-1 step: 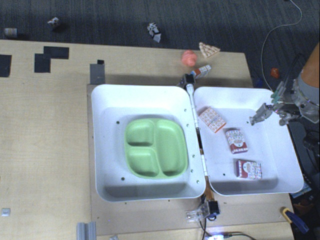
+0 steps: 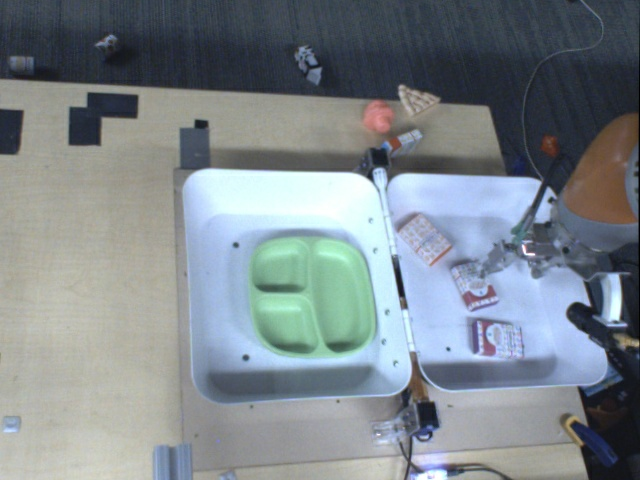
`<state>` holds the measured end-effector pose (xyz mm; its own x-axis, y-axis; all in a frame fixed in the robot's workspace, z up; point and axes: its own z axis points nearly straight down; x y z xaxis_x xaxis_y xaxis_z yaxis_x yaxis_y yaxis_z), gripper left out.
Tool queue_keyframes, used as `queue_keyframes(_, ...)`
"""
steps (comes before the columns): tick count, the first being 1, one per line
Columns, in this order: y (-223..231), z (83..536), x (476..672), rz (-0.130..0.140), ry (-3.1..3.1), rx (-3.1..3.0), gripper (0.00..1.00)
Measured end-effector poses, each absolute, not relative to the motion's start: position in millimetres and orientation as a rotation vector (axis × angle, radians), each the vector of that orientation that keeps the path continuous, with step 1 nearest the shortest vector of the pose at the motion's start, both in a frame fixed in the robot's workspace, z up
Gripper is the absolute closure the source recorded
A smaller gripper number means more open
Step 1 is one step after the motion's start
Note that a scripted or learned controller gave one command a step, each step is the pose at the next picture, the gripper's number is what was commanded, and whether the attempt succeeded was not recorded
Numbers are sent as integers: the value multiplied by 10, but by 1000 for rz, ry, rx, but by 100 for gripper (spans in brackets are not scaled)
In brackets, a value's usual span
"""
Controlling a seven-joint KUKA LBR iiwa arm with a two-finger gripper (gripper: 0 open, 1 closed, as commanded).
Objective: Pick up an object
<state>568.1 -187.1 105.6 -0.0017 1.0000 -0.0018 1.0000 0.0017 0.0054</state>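
Red-white packet (image 2: 473, 284) flat in right bin (image 2: 560, 373), gripper (image 2: 497, 259) just above it, finger state can't tell.

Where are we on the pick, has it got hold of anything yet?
Nothing looks picked yet. All three small cartons lie flat in the right bin. The gripper is low over that bin, close to the middle carton's right side, with nothing visibly between its fingers. The grasp and the lift are left. The green tray sits in the left bin.

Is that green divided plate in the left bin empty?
Empty: the green divided plate lies flat in the left bin, its three compartments showing bare green.
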Motion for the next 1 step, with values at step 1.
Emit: queue_keyframes(1,-1382,909,5229,17,2208,2207,0)
